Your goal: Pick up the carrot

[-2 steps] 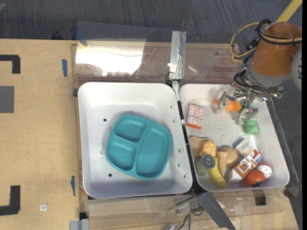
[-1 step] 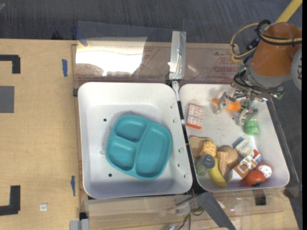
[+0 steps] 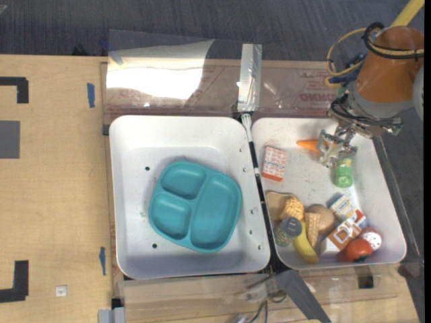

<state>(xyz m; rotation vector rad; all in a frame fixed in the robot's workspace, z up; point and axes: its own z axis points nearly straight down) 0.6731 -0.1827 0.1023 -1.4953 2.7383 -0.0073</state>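
the small orange carrot lies near the back of the right shallow white bin, its visible end pointing left. the grey metal two-finger tool hangs just beside it, right at the carrot's right end; i cannot tell whether they touch or how the tool is set. a green cylinder sits just below the tool. a small red-and-white box lies to the carrot's left. the left shallow white bin holds a teal divided plastic plate.
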